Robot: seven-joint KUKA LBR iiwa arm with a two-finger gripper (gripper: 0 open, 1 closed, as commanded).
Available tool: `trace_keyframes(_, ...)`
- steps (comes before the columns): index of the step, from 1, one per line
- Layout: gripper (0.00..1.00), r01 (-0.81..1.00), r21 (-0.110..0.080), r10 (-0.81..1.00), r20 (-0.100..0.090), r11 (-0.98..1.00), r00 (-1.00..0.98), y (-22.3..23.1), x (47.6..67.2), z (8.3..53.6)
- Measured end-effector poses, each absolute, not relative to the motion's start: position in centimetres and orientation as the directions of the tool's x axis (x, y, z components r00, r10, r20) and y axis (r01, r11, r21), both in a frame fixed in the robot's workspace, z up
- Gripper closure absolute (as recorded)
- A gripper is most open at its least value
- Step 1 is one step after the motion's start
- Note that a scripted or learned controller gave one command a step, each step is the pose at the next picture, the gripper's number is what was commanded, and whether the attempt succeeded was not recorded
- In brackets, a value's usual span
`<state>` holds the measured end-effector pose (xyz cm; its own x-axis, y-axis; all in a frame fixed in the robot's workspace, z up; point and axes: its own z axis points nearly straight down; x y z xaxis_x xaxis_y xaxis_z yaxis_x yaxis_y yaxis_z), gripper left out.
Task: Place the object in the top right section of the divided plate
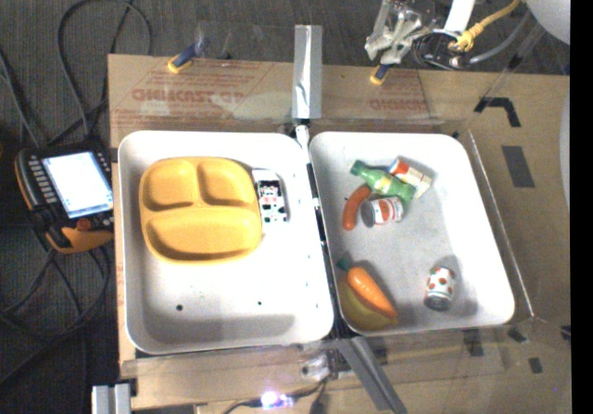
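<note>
Bins are sitting side by side on the bench, seen from above at a slant: the left bin [167,310] and the right bin [482,245], their inner walls touching along the middle.

Left bin contents:
- A yellow divided plate [199,208] is lying flat in the upper left part of the bin. Its sections are showing bare yellow surface, with two smaller sections along the top and one wide section below.
- A small white carton [269,198] with dark print is lying just beside the plate's right edge, next to the top right section, close to the bin's right wall.

Right bin contents:
- A green bottle [379,180] is lying on its side near the top, touching a small box [410,174] at its right.
- A red sausage [353,207] is lying slanted just left of a red and white can [384,210], which is resting directly below the bottle.
- An orange carrot [368,288] is lying across a yellow banana [366,312] in the lower left corner.
- A second small can [441,285] with red spots is standing apart near the lower right.

Arm position: the gripper [387,43] is hanging above the bench beyond the top edge of the right bin, well apart from every item. Whether it is spread or closed cannot be told at this angle; nothing is visible in its grasp.

A handheld screen [76,182] is lying on the floor left of the bench.
</note>
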<state>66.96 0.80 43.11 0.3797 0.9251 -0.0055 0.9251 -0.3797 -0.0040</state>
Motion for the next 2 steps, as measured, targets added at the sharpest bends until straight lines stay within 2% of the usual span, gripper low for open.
trace_keyframes(1,1.00,0.933,-0.006,0.933,-0.006,-0.359,0.359,-5.0,66.9,31.3)
trace_keyframes(2,1.00,0.940,-0.005,0.940,-0.004,-0.341,0.341,1.2,67.0,42.6)
